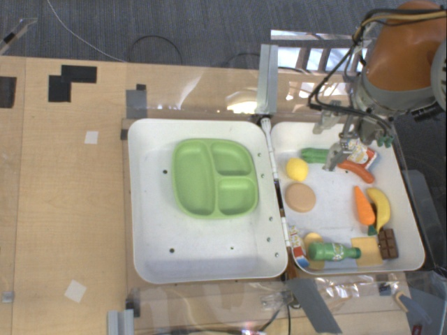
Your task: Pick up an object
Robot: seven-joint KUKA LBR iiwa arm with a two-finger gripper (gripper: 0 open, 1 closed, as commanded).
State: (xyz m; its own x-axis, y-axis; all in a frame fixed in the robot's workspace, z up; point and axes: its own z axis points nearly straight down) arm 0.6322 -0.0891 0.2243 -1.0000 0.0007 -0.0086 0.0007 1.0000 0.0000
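Two white bins sit side by side on the bench: the left bin [150,257] carries one green divided plate [213,178], three compartments, and the right bin [412,246] is packed with toy food. Counting there: one yellow lemon [297,169], one round tan bun [300,198], one green cucumber-like piece [315,155], one red sausage [357,172], one orange carrot [363,205], one yellow banana [379,209], one brown chocolate bar [387,243], one yellow cheese wedge [367,250], one green bottle [333,252], and one small red-white-and-blue packet [364,155] at the far side. The arm reaches in from the right and the gripper [335,160] hangs over the far part of the right bin, its fingers pointing down; whether they are released or clenched, I cannot tell. Right at the tips lie two candidates: the green piece just to the gripper's left, long axis running left to right across the bin, and the red sausage just to its right, slanting from upper left down toward lower right. Neither is seen between the fingers. The carrot and banana lie nearer the front, both running roughly front to back, side by side and touching.
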